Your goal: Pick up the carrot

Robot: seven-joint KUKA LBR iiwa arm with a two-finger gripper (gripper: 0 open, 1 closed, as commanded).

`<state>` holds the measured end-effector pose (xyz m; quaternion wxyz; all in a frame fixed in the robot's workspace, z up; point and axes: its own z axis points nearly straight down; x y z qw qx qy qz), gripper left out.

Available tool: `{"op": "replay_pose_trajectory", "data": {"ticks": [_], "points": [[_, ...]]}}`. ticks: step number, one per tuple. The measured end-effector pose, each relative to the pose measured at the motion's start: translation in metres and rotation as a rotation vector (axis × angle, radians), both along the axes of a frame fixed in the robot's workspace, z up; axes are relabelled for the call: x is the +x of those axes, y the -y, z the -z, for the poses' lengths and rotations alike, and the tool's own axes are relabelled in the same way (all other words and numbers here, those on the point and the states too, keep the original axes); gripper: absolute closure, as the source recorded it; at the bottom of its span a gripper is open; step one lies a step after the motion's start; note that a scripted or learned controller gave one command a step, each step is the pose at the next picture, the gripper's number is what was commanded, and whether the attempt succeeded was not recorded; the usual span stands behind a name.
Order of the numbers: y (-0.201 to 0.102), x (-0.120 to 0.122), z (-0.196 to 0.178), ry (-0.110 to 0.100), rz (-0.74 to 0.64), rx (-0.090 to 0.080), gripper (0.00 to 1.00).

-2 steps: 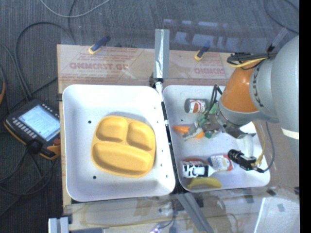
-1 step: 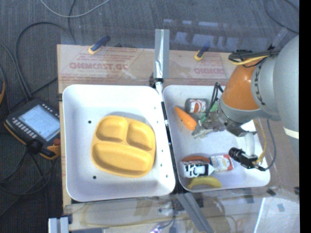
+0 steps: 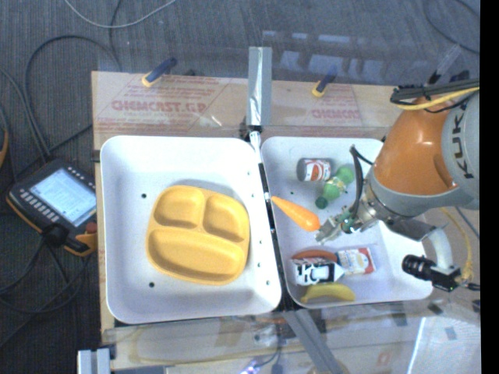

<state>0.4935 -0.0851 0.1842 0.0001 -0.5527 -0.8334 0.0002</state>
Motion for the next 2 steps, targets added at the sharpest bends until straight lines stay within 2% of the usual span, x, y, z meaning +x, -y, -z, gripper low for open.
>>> {"op": "replay_pose_trajectory", "data": {"ticks": [1,2], "points": [[-0.071,0.093,0.0,0.0,0.115,0.0,1.0],[-0.037,0.104,-0.008,0.001,-0.38,-0.002,1.0]]}}
